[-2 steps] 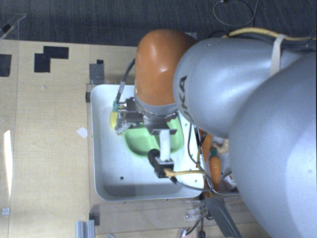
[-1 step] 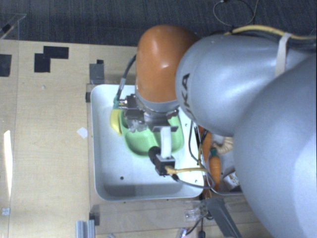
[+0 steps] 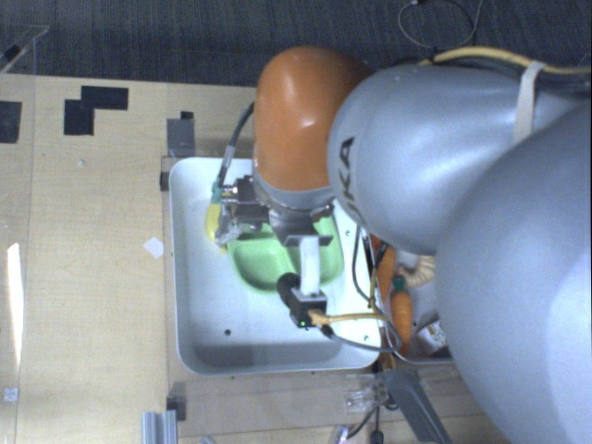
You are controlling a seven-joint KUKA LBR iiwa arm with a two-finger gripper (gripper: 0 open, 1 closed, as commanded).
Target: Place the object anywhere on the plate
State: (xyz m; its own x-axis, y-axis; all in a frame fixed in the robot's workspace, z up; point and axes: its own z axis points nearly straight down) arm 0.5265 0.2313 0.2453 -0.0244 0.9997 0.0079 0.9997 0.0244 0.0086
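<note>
reaches in from the right and fills the upper right of the view: grey arm [image 3: 462,155], orange band [image 3: 296,109] bent down over the left white bin [image 3: 190,276]. hangs the tool [image 3: 277,225] straight above the green plate [image 3: 264,262], wrist pointing down, cables trailing off its left side and a black fitting with a yellowish lead below it. cannot tell how the tool stands, open or closed, since the wrist hides it from above; cannot tell either whether anything sits in it.

shows a small yellow object [image 3: 215,222] at the plate's upper left edge, touching or overlapping the rim, half hidden by the wrist hardware. leaves bare bin floor to the left and along the front, below the plate; crowds the right wall, where cables run.

lies in the right bin, just past the dividing wall, an orange carrot [image 3: 400,308], with a pale item near it, mostly covered by the arm. spreads pale wooden desk [image 3: 83,276] to the left, with black marks [image 3: 92,107] near the far edge.
</note>
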